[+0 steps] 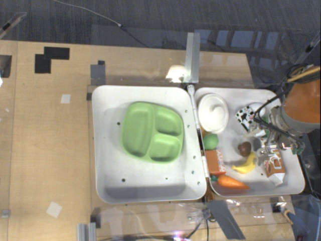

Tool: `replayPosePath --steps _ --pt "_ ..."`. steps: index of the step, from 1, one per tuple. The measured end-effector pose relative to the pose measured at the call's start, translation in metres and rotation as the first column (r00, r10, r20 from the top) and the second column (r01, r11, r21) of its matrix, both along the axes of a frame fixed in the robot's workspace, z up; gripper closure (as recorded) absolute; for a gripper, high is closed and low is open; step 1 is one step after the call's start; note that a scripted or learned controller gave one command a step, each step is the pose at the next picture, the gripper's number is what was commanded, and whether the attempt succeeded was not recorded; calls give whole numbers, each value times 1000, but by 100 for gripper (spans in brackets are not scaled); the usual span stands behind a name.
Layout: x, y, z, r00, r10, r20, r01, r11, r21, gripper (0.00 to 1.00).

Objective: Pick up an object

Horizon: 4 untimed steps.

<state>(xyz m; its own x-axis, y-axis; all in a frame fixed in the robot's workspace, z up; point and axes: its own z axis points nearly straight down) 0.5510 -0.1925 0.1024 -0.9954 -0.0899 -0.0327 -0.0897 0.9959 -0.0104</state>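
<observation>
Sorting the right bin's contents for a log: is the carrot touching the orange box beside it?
Touching. The camera view shows the carrot's blunt end lying against the lower edge of the orange box, with no bin floor visible between them.

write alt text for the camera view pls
A grey arm's gripper hangs over the right white bin, among a banana, carrot, white bowl and green ball. The left bin holds a green divided plate.
</observation>
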Motion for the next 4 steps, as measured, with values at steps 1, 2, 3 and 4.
replayPosePath --steps 1,2,3,4 --pt "-9 5 1 999 -44 14 44 999 -4 0" --pt "2 6 -1 999 -51 1 51 999 1 0" --pt "-6 23 0 993 -115 12 115 993 -2 0" --pt "72 58 -13 979 -201 -20 201 979 9 0"
